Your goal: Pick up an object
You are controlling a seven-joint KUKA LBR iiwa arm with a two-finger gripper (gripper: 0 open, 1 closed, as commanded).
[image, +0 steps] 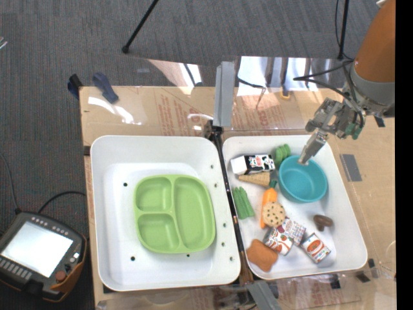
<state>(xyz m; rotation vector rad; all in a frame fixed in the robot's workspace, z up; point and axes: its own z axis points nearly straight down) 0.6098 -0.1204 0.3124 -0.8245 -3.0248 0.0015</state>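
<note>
My gripper (305,159) hangs over the back of the right bin (353,228), its tip just above the far rim of a teal bowl (303,185). Nothing shows held at the tip. Left of the bowl lie a black-and-white milk carton (253,164), a green toy (281,152) and an ice-cream cone (255,178). Nearer the front are a carrot (266,203), a cookie (274,213), green beans (243,203), a brown piece (322,222), two red-and-white packets (282,236) (316,248) and an orange loaf (262,255).
The left bin (106,173) holds a green divided plate (174,213). A grey divider post (223,99) stands behind the seam between the bins. A tablet pendant (37,252) lies on the floor at the lower left. Tripod legs cross the carpet behind the bench.
</note>
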